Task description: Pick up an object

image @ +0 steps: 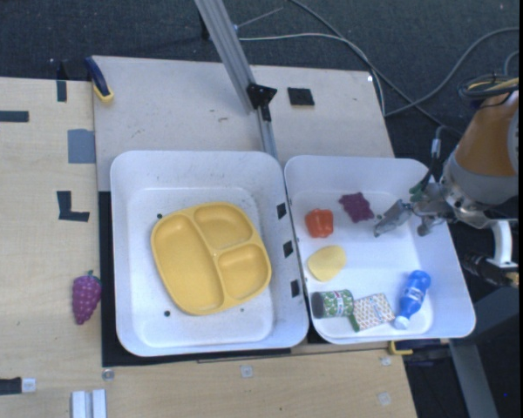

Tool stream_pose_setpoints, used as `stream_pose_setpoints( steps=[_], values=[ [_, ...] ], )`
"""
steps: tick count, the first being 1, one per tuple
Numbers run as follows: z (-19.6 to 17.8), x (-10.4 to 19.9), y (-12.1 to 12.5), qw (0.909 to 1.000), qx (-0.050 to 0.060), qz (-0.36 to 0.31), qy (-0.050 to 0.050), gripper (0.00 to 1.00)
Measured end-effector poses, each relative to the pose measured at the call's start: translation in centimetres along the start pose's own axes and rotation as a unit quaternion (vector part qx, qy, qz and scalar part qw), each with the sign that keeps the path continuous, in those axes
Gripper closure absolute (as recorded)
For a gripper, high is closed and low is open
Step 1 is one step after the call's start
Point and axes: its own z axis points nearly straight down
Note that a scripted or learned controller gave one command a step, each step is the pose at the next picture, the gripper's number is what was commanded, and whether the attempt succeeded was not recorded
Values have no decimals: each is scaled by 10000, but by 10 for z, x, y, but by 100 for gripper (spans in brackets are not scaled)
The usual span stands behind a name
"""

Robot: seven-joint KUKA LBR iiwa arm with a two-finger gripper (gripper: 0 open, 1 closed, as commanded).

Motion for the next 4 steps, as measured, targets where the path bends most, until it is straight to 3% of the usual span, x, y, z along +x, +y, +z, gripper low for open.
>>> stream_pose_setpoints(
  steps=[1, 2, 3, 4],
  values=[
    [50, 7, 6, 10000, 2, -5, 4, 0],
    [65, 7, 7, 10000, -31, -2, -11, 0],
    [53, 7, 9, 10000, -63, -6, -17, 100],
    [-11, 6, 10, 10000, -45, -4, -5, 100]
  ],
)
